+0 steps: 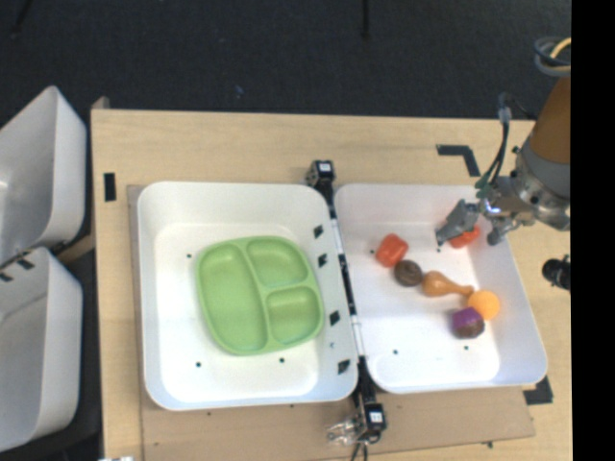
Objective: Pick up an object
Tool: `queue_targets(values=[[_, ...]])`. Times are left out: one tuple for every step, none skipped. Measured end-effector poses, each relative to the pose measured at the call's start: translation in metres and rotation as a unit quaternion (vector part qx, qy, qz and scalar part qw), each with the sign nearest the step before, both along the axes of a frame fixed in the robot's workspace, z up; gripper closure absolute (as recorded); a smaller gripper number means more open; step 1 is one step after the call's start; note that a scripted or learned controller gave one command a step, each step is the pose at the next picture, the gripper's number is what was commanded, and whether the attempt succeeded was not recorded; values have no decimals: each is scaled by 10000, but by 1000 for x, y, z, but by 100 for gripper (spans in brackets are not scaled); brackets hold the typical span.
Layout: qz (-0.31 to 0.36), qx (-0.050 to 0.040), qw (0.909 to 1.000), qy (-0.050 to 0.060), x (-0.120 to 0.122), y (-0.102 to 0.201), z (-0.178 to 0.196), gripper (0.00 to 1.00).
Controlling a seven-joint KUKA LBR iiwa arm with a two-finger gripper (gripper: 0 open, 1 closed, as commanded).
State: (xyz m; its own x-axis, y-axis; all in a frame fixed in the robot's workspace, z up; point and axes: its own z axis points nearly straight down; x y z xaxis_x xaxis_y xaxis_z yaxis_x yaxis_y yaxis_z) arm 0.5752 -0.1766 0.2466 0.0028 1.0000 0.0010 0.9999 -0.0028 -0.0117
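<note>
Camera view: the gripper is low at 2 o'clock in the right bin, fingers spread astride a small red object, not closed. Grasp pending; lift remains. Green tray occupies the left bin

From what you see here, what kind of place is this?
Probably a robot lab test bench: a wooden bench carries two white bins, a green tray and toy-like pieces, with a gripper overhead.

1. Look in the right bin: a red-orange piece lies near its middle.
2. Beside it you see a brown ball, an orange gourd shape, an orange ball and a purple ball.
3. Another red piece, possibly, sits near its far edge.
</note>
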Motion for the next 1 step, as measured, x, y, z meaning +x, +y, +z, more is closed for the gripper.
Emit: queue_targets(values=[[14, -7, 10000, -63, 2, 1, 8, 0]])
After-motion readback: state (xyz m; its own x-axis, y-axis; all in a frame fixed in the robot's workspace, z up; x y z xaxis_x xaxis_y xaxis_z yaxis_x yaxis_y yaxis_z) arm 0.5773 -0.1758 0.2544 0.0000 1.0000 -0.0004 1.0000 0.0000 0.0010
